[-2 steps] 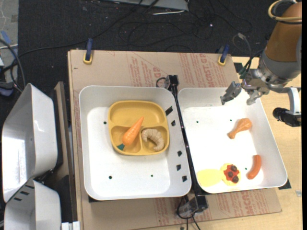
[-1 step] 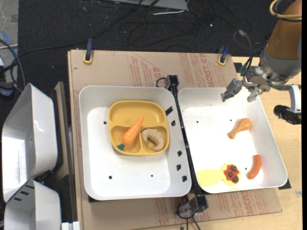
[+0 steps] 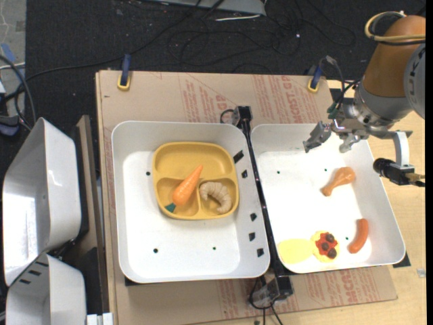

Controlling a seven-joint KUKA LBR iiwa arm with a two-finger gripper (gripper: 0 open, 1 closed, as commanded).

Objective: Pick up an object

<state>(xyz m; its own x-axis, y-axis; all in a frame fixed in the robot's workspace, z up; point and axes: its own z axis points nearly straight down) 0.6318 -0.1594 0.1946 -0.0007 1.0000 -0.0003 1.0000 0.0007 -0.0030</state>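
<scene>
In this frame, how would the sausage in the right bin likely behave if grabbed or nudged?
The sausage looks like smooth, glossy toy plastic, so probably stiff, light and a bit slippery. Its rounded, slightly curved body lies flat, apart from the berry piece, so a nudge would likely roll or slide it.

A tan drumstick [image 3: 338, 180], an orange-red sausage [image 3: 358, 235] and a yellow piece topped with berries [image 3: 312, 247] are found lying flat, apart, in the right bin [image 3: 284, 175].
</scene>
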